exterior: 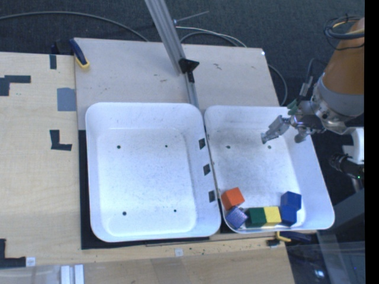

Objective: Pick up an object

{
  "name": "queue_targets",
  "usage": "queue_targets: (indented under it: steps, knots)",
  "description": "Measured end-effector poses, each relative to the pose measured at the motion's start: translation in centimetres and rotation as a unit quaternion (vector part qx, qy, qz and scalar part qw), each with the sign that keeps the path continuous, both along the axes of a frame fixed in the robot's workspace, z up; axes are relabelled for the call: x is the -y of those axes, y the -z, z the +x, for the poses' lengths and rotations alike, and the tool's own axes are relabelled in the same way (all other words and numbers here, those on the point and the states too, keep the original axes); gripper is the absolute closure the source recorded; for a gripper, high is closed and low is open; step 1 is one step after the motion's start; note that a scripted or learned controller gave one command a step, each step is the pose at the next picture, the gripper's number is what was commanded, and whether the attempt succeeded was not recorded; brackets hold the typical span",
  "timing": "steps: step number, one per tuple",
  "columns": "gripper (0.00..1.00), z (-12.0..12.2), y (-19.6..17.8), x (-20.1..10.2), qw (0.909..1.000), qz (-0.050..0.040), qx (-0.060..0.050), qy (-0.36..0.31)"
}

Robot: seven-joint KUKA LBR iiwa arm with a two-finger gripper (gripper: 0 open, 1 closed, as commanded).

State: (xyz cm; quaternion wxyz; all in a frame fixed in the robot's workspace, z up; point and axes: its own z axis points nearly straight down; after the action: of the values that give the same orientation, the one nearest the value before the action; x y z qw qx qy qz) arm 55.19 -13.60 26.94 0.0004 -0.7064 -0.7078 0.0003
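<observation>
Several small blocks lie along the front edge of the right bin (308,158): an orange block (233,196), a lilac block (237,217), a green block (256,216), a yellow block (272,215) and a blue block (290,206). My gripper (285,134) hangs over the bin's far right part, well behind the blocks and apart from them. Its fingers (272,131) stand open with nothing between them.
The left bin (95,158) sits beside the right one, their rims meeting in the middle. A slanted aluminium post (169,31) rises behind the bins. A blue and yellow clamp (79,53) lies at the bench's far left corner. Cables run across the dark floor behind.
</observation>
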Motion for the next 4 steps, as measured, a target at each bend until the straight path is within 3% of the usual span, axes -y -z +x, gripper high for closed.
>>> queue_targets:
  steps: [1, 2, 3, 4]
  knots:
    - [0.0, -2.7, 5.5, -7.8, 1.0, 0.0018, -0.004, -0.003]
    - [0.0, -4.8, 12.6, -1.3, 1.0, -0.0009, -0.005, 0.004]
    - [0.0, -3.9, 11.4, 4.8, 1.0, -0.0018, 0.0, 0.003]
    - [0.0, -3.8, 11.4, 4.4, 1.0, 0.0001, 0.0, 0.001]
